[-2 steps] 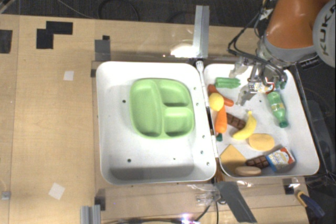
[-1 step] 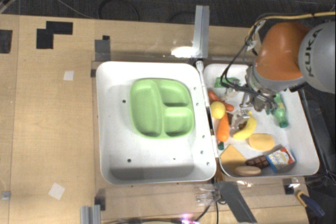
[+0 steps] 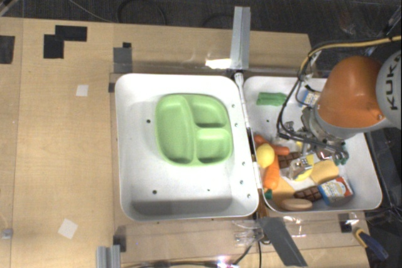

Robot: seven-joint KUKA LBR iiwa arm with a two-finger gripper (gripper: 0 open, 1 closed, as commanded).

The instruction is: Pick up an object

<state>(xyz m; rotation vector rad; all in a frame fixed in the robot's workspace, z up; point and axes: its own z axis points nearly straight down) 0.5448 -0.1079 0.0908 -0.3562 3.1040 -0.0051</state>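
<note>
My gripper (image 3: 306, 159) hangs under the orange wrist band (image 3: 349, 92), low over the heap of toy food in the right bin (image 3: 374, 194). Just left of it lie a yellow lemon (image 3: 265, 154), an orange carrot (image 3: 271, 177) and a dark brown piece (image 3: 287, 162). A yellow cheese wedge (image 3: 324, 171) and a blue and red box (image 3: 335, 191) sit right below it. A tan roll (image 3: 295, 203) rests at the bin's front edge. The wrist hides what is directly under the gripper.
A flat green block (image 3: 271, 98) lies alone at the back of the right bin. The left bin (image 3: 135, 198) holds a green divided plate (image 3: 191, 128). A metal post (image 3: 240, 41) stands behind the wall between the bins. Cables loop around the wrist.
</note>
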